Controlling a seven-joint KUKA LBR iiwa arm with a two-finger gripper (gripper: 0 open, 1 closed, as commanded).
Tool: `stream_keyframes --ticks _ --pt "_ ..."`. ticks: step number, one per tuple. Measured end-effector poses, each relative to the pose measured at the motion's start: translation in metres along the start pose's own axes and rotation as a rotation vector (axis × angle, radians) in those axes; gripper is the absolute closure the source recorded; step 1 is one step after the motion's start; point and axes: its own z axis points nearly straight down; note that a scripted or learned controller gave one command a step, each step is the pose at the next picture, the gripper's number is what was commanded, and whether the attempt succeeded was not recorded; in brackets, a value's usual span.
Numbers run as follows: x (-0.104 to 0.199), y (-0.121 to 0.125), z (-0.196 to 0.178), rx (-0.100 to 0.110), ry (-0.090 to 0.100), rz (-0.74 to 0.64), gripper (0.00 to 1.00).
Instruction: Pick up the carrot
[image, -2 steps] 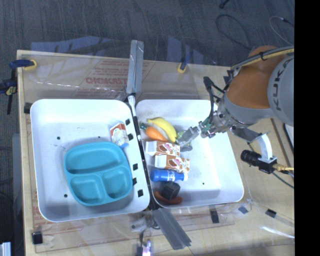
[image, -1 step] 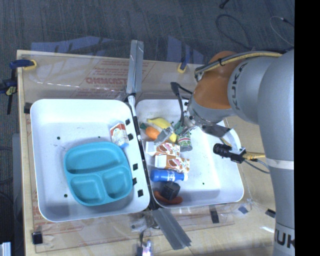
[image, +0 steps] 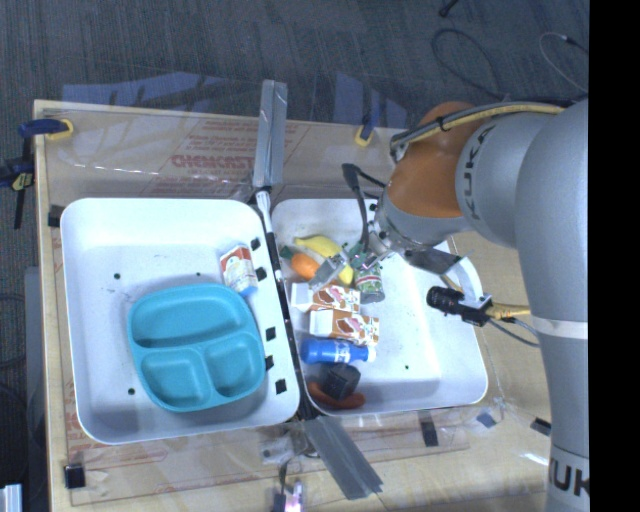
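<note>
The carrot (image: 302, 265) is a short orange piece lying at the upper left of the right bin (image: 455, 375), close to the divider between the bins. A yellow banana (image: 321, 245) lies just behind it and touches it. My gripper (image: 350, 266) reaches down from the right and sits low over the bin, right beside the carrot and banana. Its tip overlaps the banana's right end. Nothing is visibly lifted.
A small grey-green can (image: 372, 289) stands under the gripper. Two printed snack packs (image: 336, 297) (image: 344, 326), a blue bottle (image: 335, 352) and a black object (image: 338, 380) fill the bin's left side. The left bin (image: 85, 260) holds a blue divided plate (image: 195, 345) and a small carton (image: 237, 268).
</note>
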Motion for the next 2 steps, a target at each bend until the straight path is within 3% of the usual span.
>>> stream_keyframes --ticks 2 --pt "0.0 0.0 0.0 0.0 0.0 0.0 0.0"
